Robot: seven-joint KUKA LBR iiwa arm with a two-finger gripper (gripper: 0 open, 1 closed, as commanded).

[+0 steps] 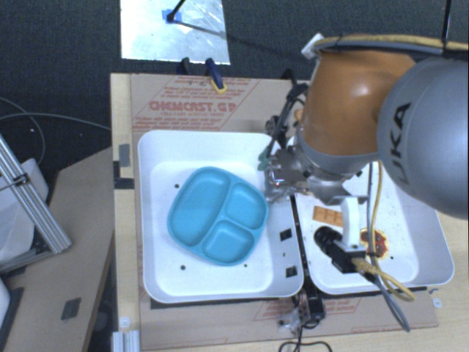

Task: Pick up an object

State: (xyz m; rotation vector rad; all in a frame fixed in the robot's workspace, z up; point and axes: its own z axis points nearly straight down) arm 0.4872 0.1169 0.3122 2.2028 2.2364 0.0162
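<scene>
Blue plate (218, 224) (left bin (157, 270)), gripper (273, 176) just beside

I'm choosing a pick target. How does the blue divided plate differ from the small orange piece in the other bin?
The blue plate fills much of the left bin; the orange piece is a small item in the right bin. The plate is rounded with three compartments; the piece is a plain rectangle. Both lie flat.
</scene>
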